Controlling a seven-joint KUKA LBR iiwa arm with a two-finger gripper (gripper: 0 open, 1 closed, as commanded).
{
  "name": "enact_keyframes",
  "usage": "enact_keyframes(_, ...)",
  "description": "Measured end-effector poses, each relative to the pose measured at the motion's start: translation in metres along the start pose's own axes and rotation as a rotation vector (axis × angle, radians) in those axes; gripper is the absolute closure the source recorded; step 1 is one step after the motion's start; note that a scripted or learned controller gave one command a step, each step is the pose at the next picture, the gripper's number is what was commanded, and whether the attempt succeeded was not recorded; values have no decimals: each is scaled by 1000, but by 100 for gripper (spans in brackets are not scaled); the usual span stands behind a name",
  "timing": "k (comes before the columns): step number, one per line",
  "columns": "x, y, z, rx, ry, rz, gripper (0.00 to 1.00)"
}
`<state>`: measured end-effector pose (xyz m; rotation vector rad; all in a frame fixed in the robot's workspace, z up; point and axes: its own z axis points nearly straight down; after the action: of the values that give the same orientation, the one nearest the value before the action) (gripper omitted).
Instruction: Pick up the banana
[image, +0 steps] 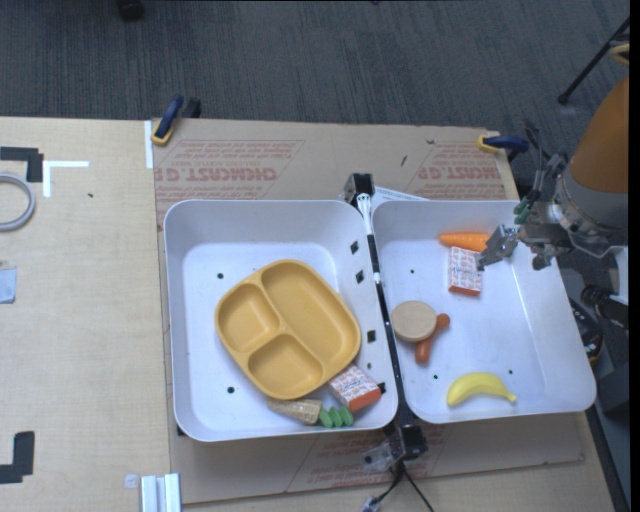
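Note:
The yellow banana (481, 389) lies on its side near the front wall of the right bin (560, 330). My gripper (516, 255) hovers over that bin's far right part, well behind the banana and just right of an orange carrot (463, 241). Its two dark fingers stand apart, open, with nothing between them. The grey arm with its orange band comes in from the right edge.
A red-and-white packet (464, 270) lies under the carrot. A round wooden piece (413, 321) and a small red sausage (428, 345) lie left of the banana. The left bin (190, 300) holds a yellow divided plate (288, 328) and small food items (340, 400).

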<state>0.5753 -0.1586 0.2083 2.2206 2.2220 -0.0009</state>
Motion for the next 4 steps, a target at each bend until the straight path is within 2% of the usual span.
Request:
enact_keyframes(1,27,-59,93,-1,1,-285,0)
enact_keyframes(2,29,-97,116,-1,1,-770,0)
enact_keyframes(3,36,-82,77,-4,-2,-950,0)
enact_keyframes(4,14,-97,113,1,4,-1375,0)
